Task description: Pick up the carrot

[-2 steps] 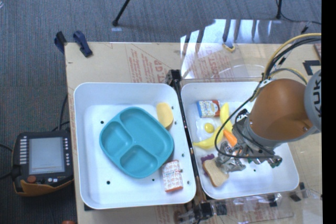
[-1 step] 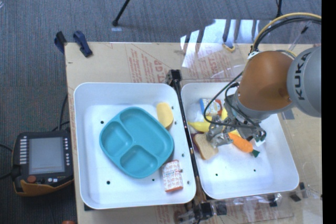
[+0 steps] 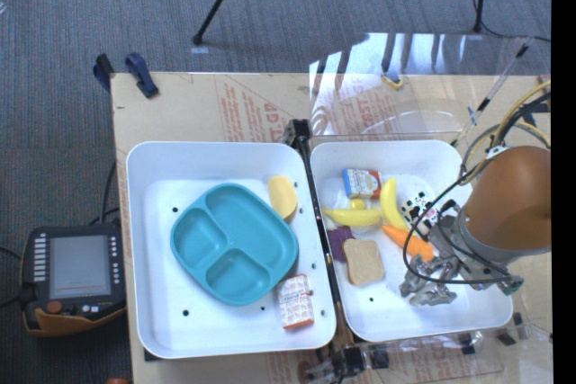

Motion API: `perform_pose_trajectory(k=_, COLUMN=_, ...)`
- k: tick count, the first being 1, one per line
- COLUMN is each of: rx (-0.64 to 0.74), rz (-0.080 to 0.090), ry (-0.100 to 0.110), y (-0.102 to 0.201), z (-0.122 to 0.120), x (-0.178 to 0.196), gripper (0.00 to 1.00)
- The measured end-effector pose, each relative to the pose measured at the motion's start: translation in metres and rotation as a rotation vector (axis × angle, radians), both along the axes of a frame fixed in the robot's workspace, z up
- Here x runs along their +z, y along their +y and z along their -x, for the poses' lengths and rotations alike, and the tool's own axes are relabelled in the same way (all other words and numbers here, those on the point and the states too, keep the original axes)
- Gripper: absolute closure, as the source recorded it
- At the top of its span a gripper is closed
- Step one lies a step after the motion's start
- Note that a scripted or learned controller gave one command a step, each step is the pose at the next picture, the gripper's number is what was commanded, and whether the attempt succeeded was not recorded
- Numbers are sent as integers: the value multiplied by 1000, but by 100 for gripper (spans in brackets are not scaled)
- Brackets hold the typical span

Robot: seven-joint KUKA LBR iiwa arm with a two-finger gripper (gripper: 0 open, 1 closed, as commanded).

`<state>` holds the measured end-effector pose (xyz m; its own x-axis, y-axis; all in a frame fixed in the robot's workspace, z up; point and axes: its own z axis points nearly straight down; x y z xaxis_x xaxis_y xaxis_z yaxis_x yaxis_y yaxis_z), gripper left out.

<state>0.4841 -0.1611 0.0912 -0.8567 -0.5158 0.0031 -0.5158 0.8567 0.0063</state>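
The orange carrot (image 3: 401,240) lies slantwise in the right bin (image 3: 477,310), just right of a slice of bread (image 3: 364,262) and below a banana (image 3: 389,200). Its right end runs under the arm's wrist. My gripper (image 3: 428,289) hangs low over the bin floor, just below and to the right of the carrot's right end. Cables and the wrist housing hide how it stands relative to the carrot.
The right bin also holds a second banana (image 3: 354,216), a small carton (image 3: 362,183) and a purple piece (image 3: 339,240). In the left bin (image 3: 148,193) lie a teal divided plate (image 3: 234,243), a yellow fruit (image 3: 283,196) and a snack packet (image 3: 294,301).
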Motion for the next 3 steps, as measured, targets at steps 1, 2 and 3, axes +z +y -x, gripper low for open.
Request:
perform_pose_trajectory(k=1, rx=-318, rz=0, ry=-1, y=29, z=-50, x=-7, gripper=100)
perform_pose_trajectory(k=2, rx=-540, rz=3, ry=0, y=29, z=-7, x=37, gripper=100)
perform_pose_trajectory(k=3, rx=-371, rz=0, ry=-6, y=131, z=-30, x=95, gripper=100)
